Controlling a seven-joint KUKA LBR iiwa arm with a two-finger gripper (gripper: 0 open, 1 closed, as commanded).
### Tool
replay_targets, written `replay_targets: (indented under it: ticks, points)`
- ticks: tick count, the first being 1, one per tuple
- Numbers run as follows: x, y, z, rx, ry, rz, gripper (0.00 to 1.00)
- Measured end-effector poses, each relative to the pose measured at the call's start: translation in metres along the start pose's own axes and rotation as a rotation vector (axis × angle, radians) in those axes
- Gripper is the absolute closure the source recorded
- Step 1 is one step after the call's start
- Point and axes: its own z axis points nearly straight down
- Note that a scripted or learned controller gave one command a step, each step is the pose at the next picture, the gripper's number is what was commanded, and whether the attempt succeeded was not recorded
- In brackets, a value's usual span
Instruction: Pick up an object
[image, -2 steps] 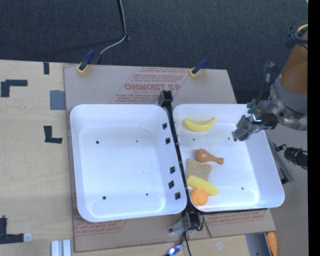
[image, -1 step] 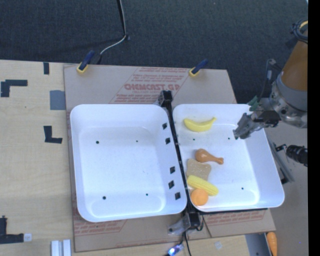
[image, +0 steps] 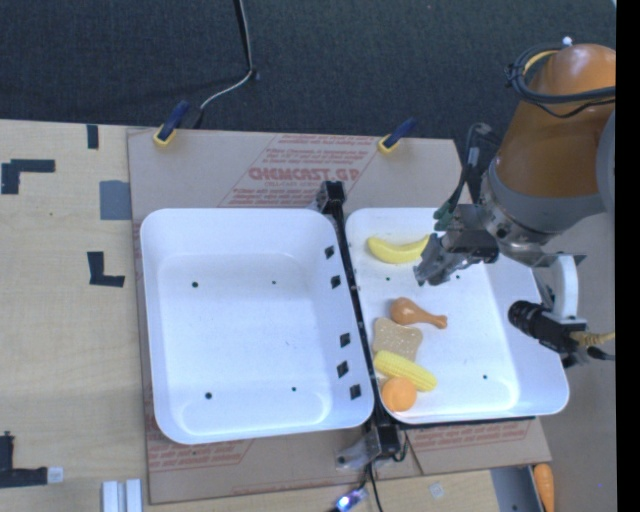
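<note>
Jaws: can't tell if they're parted or closed, the gripper (image: 437, 268) is showing as a dark blur from above and nothing is visibly sitting between its tips. It's hovering over the right bin (image: 520, 390), upper part, w/ its tip just beside the right end of the banana (image: 396, 249), maybe touching, can't say.

Progress, as I'm reading it: nothing is being held yet, so the pick isn't done. All candidates are lying in the right bin: banana near the top, drumstick (image: 417, 314) mid-bin, bread slice (image: 397, 338) below it, a 2nd yellow piece (image: 406, 370) overlapping the bread, orange (image: 399, 396) at the bottom by the divider. Left bin (image: 240, 300) is lying alongside. Banana is looking like the nearest target; grasp + lift are remaining.
</note>
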Motion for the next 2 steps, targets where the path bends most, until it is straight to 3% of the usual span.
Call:
replay_targets:
  ticks: [2]
  points:
    - [-0.0024,0.0007,-0.0196,0.001,-0.001,0.002,1.0]
